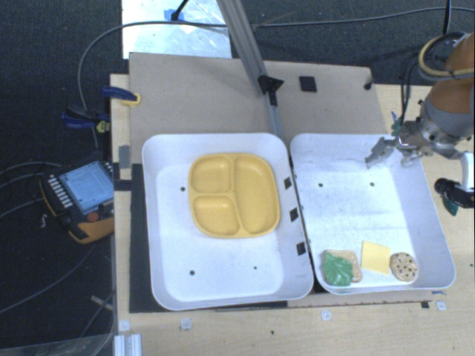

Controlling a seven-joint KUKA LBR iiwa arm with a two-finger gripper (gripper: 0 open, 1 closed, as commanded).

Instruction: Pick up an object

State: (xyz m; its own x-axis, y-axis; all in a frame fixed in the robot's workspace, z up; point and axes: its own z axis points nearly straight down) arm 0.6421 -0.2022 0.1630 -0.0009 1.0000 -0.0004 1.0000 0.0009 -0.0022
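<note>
Three food pieces lie along the near edge of the right bin [371, 206]: a slice of toast with a green leaf on it [340, 267], a yellow cheese square [375, 257] and a round cookie [403, 267]. My gripper [391, 156] hangs over the bin's far right corner, well away from all three. Its two fingers are spread open and hold nothing. The arm's grey wrist with its orange band [450, 87] comes in from the right.
In the left bin [171, 258] sits a yellow divided plate [234, 195]. A slanted metal pole [245, 39] crosses behind the bins. Clamps and a handheld device [80, 199] lie off the bench to the left.
</note>
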